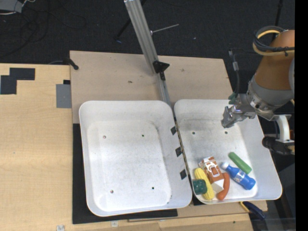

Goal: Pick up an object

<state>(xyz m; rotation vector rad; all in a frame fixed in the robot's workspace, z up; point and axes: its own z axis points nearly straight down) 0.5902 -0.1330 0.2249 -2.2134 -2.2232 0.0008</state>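
Several small objects lie in the front corner of the right bin point(211, 119): a green cylinder point(239, 162), a blue bottle point(239, 176), an orange-and-white box point(211, 167), a yellow corn cob point(204, 183) and an orange curved piece point(224, 188). My gripper point(230, 117) hangs over the back part of the right bin, well behind and above that heap. I see nothing between its fingers. The view is too small to show how the fingers stand.
The left bin point(125, 158) lies beside the right one, with black clips point(177, 150) along the shared edge. A slanted metal rail point(144, 42) rises behind the bins. The arm point(274, 76) comes in from the right.
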